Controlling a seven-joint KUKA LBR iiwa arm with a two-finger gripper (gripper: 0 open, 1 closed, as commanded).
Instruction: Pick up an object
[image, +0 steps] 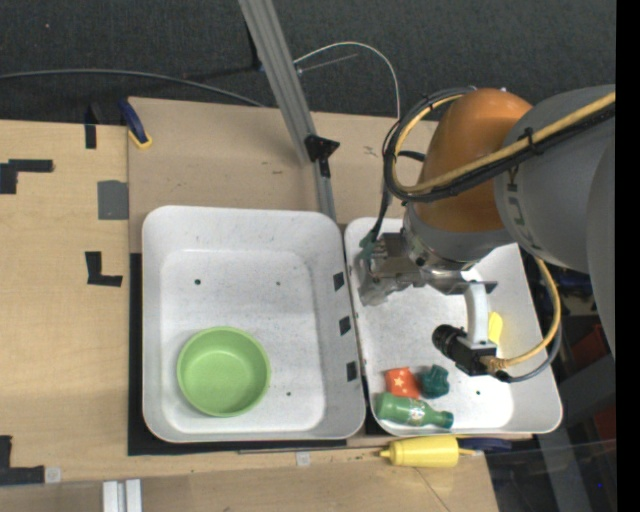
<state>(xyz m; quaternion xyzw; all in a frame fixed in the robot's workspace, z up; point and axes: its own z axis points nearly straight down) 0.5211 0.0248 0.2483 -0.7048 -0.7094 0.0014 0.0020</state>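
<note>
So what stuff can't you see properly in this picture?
- Gripper: in the camera view it is blurry and sits under the arm's wrist, so its fingers can't be read.
- Right bin: the arm covers much of its floor, so anything under there is hidden.
- Yellow object: partly behind the black cable fitting, shape unclear.
- Teal object: too small to identify.

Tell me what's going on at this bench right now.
A grey robot arm with an orange band reaches from the right over the right bin, its gripper low near the bin's far left corner. An orange object, a teal object and a green bottle lie at the near edge. The left bin holds a green bowl.
</note>
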